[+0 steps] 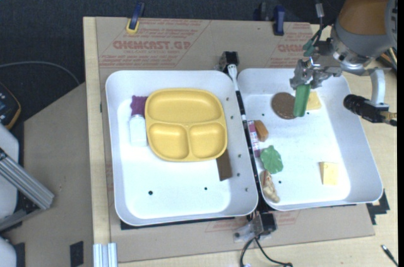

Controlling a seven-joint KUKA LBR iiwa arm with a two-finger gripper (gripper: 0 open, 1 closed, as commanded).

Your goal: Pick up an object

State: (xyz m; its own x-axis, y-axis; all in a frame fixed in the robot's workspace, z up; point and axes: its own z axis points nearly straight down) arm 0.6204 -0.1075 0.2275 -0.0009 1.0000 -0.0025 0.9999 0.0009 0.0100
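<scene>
My gripper (305, 77) hangs over the back of the right bin (353, 133). A long green object (302, 99) hangs upright with its top end between the fingers, so the gripper is shut on it. Its lower end is in front of a brown round disc (283, 106) that lies on the bin floor. A pale yellow piece (314, 102) lies just to the right of the green object.
The right bin also holds a yellow block (329, 173), a green leafy piece (272, 158), a small brown item (261, 131) and a tan item (269, 187). The left bin (177, 196) holds a yellow divided plate (186, 122), purple (137, 105) and white (137, 130) items, and a brown block (223, 166).
</scene>
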